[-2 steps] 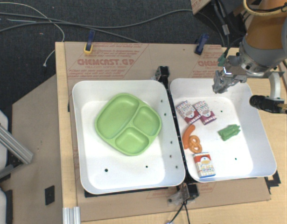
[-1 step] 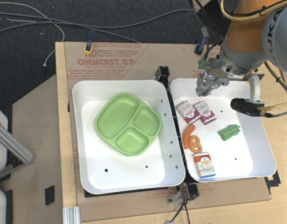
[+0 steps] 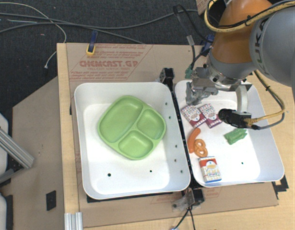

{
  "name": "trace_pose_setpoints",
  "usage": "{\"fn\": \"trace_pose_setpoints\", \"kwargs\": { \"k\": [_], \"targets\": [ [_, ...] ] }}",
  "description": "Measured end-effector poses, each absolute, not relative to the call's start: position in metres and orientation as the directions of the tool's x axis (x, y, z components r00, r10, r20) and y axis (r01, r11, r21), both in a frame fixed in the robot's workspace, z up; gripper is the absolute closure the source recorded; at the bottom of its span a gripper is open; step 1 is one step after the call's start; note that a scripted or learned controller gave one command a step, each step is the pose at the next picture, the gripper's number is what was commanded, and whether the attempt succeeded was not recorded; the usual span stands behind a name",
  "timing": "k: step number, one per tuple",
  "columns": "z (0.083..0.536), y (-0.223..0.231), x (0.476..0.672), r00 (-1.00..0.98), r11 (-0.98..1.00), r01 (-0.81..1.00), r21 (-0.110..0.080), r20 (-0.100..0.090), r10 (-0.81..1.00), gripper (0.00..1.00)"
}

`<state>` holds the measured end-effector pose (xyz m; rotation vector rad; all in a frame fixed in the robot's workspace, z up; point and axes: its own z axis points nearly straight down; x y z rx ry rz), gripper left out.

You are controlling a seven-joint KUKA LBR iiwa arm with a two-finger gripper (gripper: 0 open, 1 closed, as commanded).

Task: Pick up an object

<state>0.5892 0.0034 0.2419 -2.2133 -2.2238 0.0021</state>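
Gripper (image 3: 201, 96) hovers low over the 2 purple packets (image 3: 201, 114) in the right bin (image 3: 262, 169), apparently approaching; whether released or clenched I cannot tell; next, descend and grasp.

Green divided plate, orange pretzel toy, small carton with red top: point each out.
Green divided plate (image 3: 132, 127): camera view, centre ridge where its compartments meet.
Orange pretzel toy (image 3: 200, 148): camera view, on its loop.
Small carton with red top (image 3: 210, 169): camera view, front face.
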Motion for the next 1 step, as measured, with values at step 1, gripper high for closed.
{"fn": "trace_pose_setpoints", "kwargs": {
  "k": [1],
  "targets": [
    [0.2405,0.0495,0.5611,-0.005,0.005,1.000,-0.004,0.003,1.000,1.00]
  ]
}}
